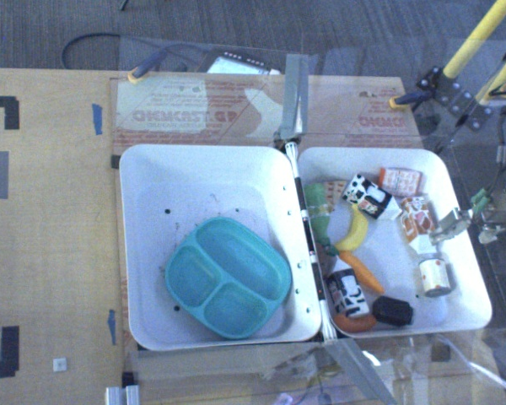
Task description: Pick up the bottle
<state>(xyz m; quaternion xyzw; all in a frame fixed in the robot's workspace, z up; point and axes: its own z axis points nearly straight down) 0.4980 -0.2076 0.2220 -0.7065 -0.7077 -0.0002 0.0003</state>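
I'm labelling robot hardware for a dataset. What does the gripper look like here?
The gripper is a small pale-grey metal piece above the right bin's rim, with a green-tinted part to its right. Too faint for cables or markings.

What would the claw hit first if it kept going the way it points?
Most likely the orange-and-white packet lying just beyond the claw in the right bin, though its height above it is unclear.
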